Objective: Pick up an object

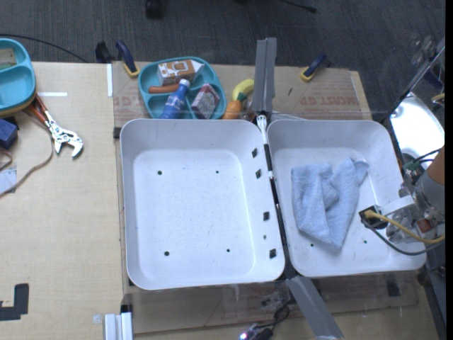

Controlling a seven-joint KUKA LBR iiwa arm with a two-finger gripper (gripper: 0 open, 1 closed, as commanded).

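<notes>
A crumpled pale blue cloth lies in the right bin, spread from its middle toward the front. The left bin stands beside it. My gripper is at the right rim of the right bin, to the right of the cloth and apart from it, partly cut off by the edge of the view. Nothing shows in its grasp.
Behind the left bin sits a teal tray with a blue bottle and small packets, and a yellow and orange toy lies next to it. A wrench and another teal dish lie on the wooden bench at left.
</notes>
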